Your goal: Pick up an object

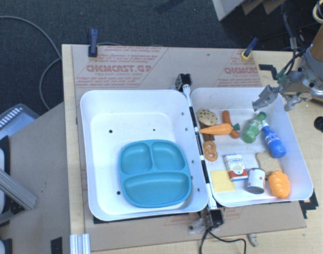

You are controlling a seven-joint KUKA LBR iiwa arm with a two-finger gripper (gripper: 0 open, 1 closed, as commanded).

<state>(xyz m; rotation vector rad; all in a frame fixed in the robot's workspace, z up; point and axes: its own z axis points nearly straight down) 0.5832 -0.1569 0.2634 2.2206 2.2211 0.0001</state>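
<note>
My gripper (276, 98) hangs over the right white bin's (298, 151) far right corner, fingers apart, holding nothing. Just below it lies a green plastic bottle (252, 129), beside a blue plastic bottle (273, 142). The cardboard sheet (124, 67) on the worktop reads "CHEMCAST" in red; the rest is illegible.

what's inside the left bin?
The left bin holds a blue divided plate, its three compartments bare. The bin floor beneath the plate is covered, so anything there cannot be seen.
</note>
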